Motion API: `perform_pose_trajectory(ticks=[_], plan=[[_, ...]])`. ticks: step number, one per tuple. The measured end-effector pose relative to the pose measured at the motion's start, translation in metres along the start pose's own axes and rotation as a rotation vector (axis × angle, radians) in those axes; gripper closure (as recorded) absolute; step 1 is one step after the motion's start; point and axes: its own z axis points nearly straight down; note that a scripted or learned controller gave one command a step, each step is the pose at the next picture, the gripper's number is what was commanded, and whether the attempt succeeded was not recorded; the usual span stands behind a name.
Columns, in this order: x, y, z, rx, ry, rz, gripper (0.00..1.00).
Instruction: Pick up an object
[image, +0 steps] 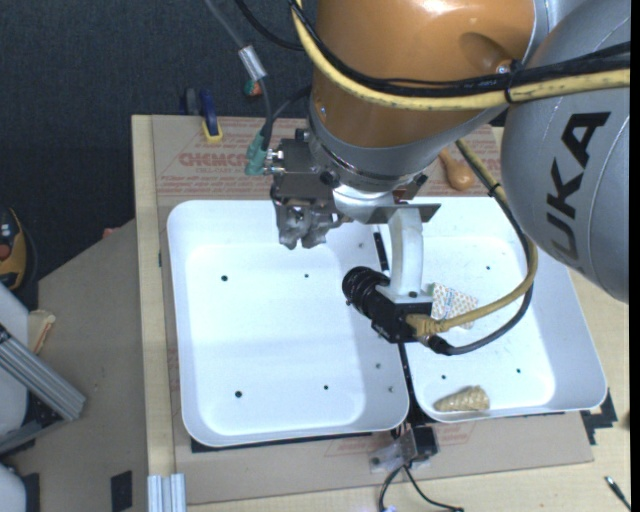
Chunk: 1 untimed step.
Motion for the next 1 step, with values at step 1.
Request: perform_pose_trajectory(ticks=[1], plan=[[-0.0018, 0.0295, 0.1097, 0.024, -0.013, 0.005, 1.0]])
